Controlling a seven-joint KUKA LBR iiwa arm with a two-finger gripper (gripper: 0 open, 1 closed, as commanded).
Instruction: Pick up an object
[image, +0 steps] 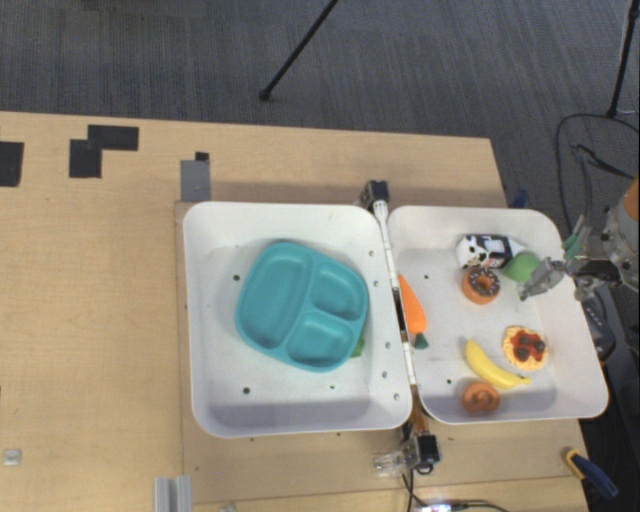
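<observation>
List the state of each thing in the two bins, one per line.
Teal divided plate: right way up, tilted, left bin.
Carrot: lying against the divider.
Banana: lying flat.
Doughnut: lying flat.
Tart: topping upward.
Hand: above right bin.

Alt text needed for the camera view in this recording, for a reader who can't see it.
The gripper hovers over the right bin, near a green toy, a banana and a carrot. The left bin holds a teal divided plate.
</observation>
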